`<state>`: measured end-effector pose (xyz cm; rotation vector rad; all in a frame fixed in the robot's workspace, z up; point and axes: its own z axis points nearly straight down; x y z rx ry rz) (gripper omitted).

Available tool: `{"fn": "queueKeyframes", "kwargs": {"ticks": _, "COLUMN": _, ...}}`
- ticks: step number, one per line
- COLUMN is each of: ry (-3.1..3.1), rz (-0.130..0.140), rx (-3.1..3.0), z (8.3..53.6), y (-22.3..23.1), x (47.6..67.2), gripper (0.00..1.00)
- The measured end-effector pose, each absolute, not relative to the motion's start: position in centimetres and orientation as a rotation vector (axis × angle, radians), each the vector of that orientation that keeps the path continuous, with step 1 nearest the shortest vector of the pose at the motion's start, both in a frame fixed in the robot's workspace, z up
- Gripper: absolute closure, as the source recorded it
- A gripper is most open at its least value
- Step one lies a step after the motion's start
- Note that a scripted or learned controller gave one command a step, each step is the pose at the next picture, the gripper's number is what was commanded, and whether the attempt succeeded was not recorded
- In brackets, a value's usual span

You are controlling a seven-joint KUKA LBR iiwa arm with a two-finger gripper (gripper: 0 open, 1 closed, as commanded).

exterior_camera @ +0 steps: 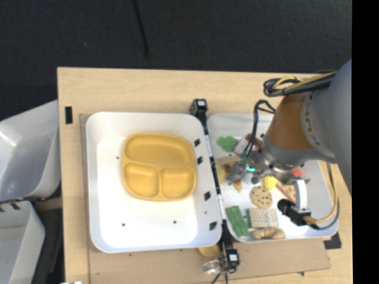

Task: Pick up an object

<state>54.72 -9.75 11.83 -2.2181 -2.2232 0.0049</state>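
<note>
Since there is one view to go by, from above the bench, I list what it holds, left to right.

Left bin [100, 229]: one yellow divided plate [159, 166], lying flat near the middle, apart from every wall.

Right bin [328, 226]: small toy foods in a loose crowd. A green leaf [227, 142] near the far wall; a round cookie [260, 197] toward the middle; a small yellow piece [269, 183] just beside it; a green stick [237, 220] along the near left; a checked square [263, 218] next to that; a tan roll [267, 234] against the near wall.

My pincer [247, 169]: low over the crowd, between the leaf and the cookie, wrist and orange band above it. Whether it is apart or together I cannot tell; nothing can be seen between its tips.

Step in hand, as I judge it: closing on one piece among the cluster beneath me. To do it well, I should straddle a single item, keep clear of neighbours, and lift straight.
</note>
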Motion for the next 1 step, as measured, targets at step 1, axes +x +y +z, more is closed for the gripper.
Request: {"fn": "queueKeyframes", "kwargs": {"ticks": 1, "ry": -2.226, "rz": 0.006, "rx": -2.215, "z": 12.70, "y": -9.86, "x": 54.74, "gripper": 1.00}}
